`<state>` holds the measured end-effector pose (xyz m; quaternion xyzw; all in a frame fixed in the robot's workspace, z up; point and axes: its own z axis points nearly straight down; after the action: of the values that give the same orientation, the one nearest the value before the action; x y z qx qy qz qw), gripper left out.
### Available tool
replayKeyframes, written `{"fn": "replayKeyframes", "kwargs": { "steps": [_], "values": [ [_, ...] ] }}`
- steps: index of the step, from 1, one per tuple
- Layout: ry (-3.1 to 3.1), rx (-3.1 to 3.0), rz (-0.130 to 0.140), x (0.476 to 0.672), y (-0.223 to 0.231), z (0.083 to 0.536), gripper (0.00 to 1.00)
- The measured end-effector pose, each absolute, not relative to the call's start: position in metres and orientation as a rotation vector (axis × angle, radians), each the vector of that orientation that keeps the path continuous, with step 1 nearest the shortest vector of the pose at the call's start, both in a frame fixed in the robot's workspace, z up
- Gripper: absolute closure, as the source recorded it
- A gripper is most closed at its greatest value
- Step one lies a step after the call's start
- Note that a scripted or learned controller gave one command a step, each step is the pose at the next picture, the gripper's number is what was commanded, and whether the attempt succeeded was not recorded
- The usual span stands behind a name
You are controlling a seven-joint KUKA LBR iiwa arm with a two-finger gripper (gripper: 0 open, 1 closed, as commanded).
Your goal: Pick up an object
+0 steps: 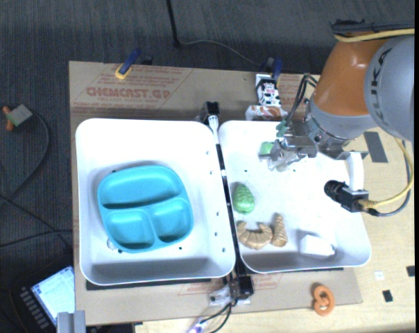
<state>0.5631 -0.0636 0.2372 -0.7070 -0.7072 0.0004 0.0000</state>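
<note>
The tool (287,152) is blurred so that its fingers cannot be made out, a small green object (266,148) beside it is partly hidden, and the arm (365,75) is cut off by the right edge.

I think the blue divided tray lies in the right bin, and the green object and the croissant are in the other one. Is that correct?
Not quite. The camera view shows the blue divided tray in the left bin. The green object and the croissant are in the other one, the right bin, as you said.
</note>
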Motion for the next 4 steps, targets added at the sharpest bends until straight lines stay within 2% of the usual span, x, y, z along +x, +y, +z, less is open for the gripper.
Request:
{"fn": "replayKeyframes", "kwargs": {
  "steps": [1,2,3,4],
  "values": [
    [-2.222,-2.218,0.001,0.51,0.011,0.252,1.0],
    [-2.222,-2.219,0.003,0.483,0.048,0.24,1.0],
    [-2.22,-2.22,0.005,0.483,0.071,0.184,1.0],
    [-2.219,-2.224,0.003,0.484,-0.018,0.184,1.0]
  ]
}}
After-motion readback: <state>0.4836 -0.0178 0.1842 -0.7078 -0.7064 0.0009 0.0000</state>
